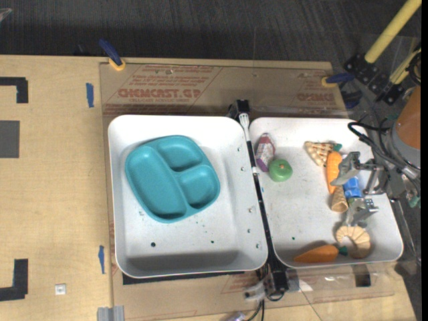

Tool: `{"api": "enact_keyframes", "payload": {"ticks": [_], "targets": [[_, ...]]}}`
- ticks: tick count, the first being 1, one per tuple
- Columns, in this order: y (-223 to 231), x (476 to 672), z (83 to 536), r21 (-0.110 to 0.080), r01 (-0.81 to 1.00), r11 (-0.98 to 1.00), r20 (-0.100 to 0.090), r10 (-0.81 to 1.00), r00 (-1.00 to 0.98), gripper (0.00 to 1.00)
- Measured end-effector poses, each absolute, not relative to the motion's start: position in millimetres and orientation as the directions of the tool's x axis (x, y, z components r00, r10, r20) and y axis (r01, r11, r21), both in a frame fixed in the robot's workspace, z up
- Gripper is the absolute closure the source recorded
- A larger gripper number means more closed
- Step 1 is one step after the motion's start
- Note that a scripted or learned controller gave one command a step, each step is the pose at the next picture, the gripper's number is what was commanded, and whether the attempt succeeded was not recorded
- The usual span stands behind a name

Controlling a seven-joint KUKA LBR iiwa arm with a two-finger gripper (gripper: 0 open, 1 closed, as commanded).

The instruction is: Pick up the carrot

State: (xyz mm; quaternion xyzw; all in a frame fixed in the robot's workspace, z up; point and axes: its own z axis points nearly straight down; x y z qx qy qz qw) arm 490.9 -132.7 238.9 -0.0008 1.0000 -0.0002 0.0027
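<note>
claw (354,187) open, holding nothing, low in the right bin (301,236) | carrot (316,253) lies toward the bin's front wall from the claw, beside a shell-like toy (354,238) | risk: crowded toys near the claw, a descent here likely grabs an orange piece (332,168) instead

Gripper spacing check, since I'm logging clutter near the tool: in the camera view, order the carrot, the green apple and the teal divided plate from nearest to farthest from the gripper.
From the gripper:
1. Carrot, along the right bin's near edge, below the gripper.
2. Green apple, right bin, its left part.
3. Teal divided plate, in the left bin, clearly farthest.
</note>
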Motion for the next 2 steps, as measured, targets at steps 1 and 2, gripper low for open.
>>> {"api": "enact_keyframes", "payload": {"ticks": [1,2], "targets": [[-181,501.4,100,0.001,0.085,0.996,0.001,0.085,-0.996,0.0],[-223,581.9,88,0.002,0.306,0.952,-0.011,0.306,-0.952,0.0]]}}
